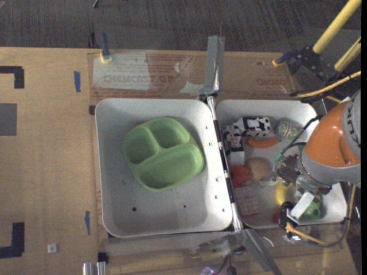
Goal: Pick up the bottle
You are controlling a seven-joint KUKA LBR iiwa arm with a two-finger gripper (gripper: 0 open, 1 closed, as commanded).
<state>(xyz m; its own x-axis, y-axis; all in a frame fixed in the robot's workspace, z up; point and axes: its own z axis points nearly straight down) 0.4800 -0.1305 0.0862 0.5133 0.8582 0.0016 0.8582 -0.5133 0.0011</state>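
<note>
On the left side of the bench (46, 153) we saw the left bin (109, 171) with a green divided plate (163, 152) lying in it, a little turned. Nothing there belonged to our task.

Past the middle wall, the right bin (252, 221) was crowded. Near its left wall lay a black and white cow toy (252, 126). Just below it was a long orange piece (262, 143), then a red piece (241, 175) and a beige ball (259, 168) close together. Further right, at the far side of this bin, lay what we judged to be the bottle (289, 129). It was a small pale thing with a green label, on its side, just beside the orange piece.

The gripper (289, 176) hung over the near right part of the bin, close to a yellow piece (279, 195) and a green piece (312, 211), and apart from the bottle. The arm (338, 142) covered much of it, so we could not tell if it was wide or narrow.

To do this step well, we thought the gripper should first be lifted clear of the toys and carried toward the far side. It should then be turned to close across the narrow body of the bottle, not along its length. A straight descent over the middle seemed best. The bottle looked round and might roll away, and the orange piece was near enough to be caught together with it.
</note>
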